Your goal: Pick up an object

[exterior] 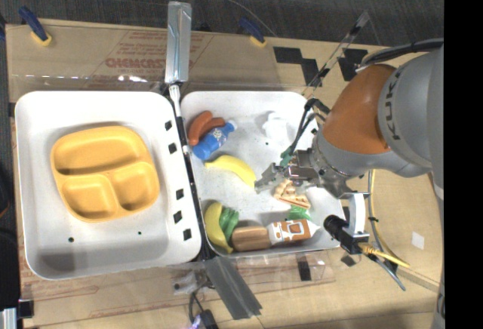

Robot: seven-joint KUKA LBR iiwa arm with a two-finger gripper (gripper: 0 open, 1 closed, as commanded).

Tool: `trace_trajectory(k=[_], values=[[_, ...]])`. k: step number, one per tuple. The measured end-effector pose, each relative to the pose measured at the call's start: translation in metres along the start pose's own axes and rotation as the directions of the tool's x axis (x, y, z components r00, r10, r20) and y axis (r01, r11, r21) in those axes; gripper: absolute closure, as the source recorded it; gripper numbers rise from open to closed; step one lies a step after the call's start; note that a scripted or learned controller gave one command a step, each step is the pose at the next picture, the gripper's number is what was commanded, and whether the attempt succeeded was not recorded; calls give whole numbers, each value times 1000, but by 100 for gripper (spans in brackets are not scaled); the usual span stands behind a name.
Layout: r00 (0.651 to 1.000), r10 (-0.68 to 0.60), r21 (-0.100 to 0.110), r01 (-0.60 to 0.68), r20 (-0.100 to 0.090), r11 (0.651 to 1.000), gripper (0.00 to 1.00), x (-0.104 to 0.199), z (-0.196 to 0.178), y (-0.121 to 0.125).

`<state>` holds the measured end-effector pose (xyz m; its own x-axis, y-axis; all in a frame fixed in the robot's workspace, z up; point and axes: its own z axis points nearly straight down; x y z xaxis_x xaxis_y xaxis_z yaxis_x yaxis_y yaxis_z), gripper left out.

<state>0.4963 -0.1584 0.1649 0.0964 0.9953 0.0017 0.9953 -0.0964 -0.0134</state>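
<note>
My gripper [270, 179] is low in the right bin [249, 105], just right of a yellow banana [232, 167] and right above a tan wedge-shaped piece with a green edge [293, 198]. Nothing is seen held in it. Also in this bin are an orange-red sausage [201, 124], a blue bottle [214, 139], a small white object [273, 124], a yellow and green corn cob [219, 225], and a brown bottle with an orange and white label [273, 234] lying along the front wall.
The left bin [30, 169] holds a yellow divided tray [104, 171]. A metal divider [178, 41] stands between the bins at the back. The arm's grey and orange body [377, 120] hangs over the right bin's right side.
</note>
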Motion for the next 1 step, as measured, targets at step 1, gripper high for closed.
trace_trajectory(k=[1], values=[[975, 223, -9, -223, -2, 975, 0, 36, 73, 38]])
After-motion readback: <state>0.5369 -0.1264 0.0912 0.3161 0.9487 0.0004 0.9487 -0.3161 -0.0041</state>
